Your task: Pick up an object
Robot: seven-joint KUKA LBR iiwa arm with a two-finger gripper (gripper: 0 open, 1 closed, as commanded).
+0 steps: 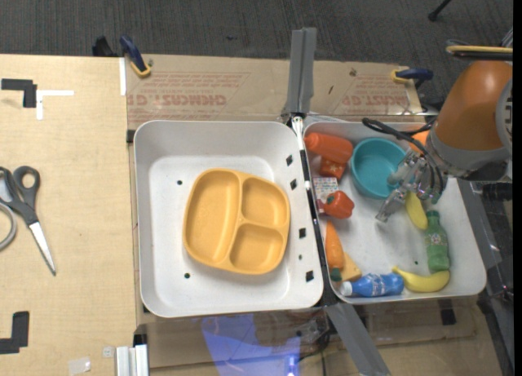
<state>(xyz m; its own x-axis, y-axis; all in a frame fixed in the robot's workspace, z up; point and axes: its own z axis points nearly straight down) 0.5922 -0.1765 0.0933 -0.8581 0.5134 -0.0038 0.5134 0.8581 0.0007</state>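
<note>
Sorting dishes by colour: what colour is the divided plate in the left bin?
Yellow-orange; the divided plate shows plainly in the camera view, lying in the left bin.

Grey arm (473, 150), orange band, metal fingers (394, 203)

You see the arm (477, 113) entering from the right side of the view, with its orange band turned toward the camera. The grey wrist below the band bends down and to the left. The claw (401, 195) hangs low, with its two thin metal fingers (390, 205) pointing down-left.
</note>
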